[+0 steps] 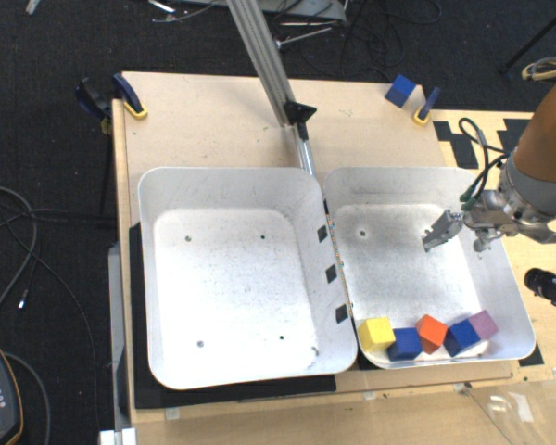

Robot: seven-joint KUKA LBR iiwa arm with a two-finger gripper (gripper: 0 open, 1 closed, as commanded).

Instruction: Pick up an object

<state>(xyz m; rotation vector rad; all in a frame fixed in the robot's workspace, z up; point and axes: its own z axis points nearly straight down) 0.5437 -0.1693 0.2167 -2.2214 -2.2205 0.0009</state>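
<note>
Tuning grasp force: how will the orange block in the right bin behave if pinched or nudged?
The orange block looks like a rigid cube, so it probably won't deform or roll. It sits tilted between the blue blocks at the right bin near edge, so a nudge would likely shift its neighbours. It looks small, probably light.

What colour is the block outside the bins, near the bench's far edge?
Blue, seen in the camera view.

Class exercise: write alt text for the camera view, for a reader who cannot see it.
A robot gripper hangs over the right white bin; yellow, blue, orange and purple blocks cluster along its near edge. The left bin sits alongside.
</note>
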